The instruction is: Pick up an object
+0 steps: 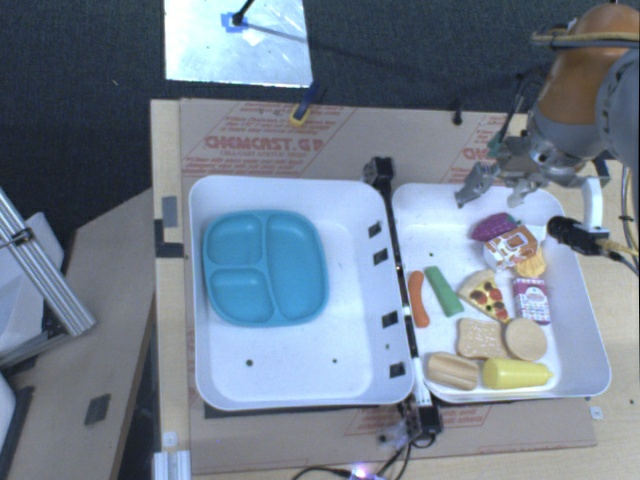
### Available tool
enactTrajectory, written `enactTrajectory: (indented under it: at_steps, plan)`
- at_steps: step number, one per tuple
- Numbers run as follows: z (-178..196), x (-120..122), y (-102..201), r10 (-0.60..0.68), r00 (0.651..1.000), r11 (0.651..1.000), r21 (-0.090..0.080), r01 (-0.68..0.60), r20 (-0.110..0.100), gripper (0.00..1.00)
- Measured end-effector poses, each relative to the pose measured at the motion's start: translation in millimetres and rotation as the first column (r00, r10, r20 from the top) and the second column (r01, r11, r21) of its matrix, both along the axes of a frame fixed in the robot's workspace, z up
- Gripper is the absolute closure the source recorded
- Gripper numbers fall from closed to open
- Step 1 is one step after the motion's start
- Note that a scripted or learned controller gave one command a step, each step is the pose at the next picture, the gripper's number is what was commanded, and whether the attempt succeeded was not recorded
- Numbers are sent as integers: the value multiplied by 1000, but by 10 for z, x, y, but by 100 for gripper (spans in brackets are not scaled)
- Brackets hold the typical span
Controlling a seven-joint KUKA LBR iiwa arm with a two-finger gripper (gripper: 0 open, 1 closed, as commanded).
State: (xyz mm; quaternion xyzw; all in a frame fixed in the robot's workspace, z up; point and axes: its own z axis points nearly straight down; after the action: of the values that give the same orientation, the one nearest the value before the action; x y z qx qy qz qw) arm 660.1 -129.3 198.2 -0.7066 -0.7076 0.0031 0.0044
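While the gripper hangs spread and empty over the right bin, approach step: descend onto 1 toy, likely the purple piece.

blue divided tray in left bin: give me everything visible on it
The light-blue plastic-looking divided tray has rounded corners and three compartments: two upper, one wider lower-left, one tall at right. It looks hollow of contents, lies flat, slightly rotated, in the upper-left part of the left white shallow bin, touching nothing else.
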Motion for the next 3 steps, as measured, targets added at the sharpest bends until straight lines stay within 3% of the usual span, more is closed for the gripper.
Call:
enactTrajectory:
  at_steps: [1,3]
  plan:
    - [77,28,1,2,1000,1000,-2,-2,12,0]
    - [-880,152,-7,4,1000,1000,-2,-4,8,0]
